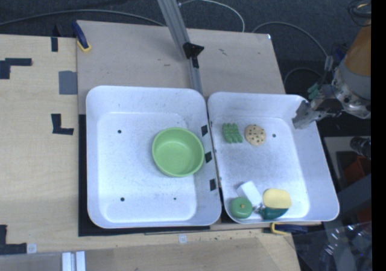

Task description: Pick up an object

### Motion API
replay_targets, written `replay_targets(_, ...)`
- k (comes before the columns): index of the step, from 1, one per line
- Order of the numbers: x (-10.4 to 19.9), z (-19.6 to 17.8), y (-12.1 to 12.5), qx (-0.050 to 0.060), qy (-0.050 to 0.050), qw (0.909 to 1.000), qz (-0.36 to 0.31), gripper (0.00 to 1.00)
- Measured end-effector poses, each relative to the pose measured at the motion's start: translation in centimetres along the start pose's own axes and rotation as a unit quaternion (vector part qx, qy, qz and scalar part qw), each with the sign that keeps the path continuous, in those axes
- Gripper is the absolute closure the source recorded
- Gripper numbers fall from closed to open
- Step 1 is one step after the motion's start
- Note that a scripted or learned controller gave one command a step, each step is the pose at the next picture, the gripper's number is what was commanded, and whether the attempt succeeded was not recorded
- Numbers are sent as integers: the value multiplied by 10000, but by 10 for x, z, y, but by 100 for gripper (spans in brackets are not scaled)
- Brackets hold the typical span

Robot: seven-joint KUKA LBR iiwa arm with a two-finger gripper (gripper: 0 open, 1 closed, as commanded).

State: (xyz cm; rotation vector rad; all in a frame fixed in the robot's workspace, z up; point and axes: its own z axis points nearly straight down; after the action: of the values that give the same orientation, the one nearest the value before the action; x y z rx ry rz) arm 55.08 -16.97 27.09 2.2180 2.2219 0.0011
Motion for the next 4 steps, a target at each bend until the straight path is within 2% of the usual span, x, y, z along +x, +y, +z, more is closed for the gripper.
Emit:
replay_targets(1, 47, 16, -6, 24, 10, 10000, -15, 100)
replay_targets(2, 93, 14, -19, 22, 13, 10000, -18, 100)
replay_targets(3, 147, 21, -18, 24, 12, 10000, -26, 100)
replay_targets(4, 196, 38, -35, 36, 10, 10000, -22, 100)
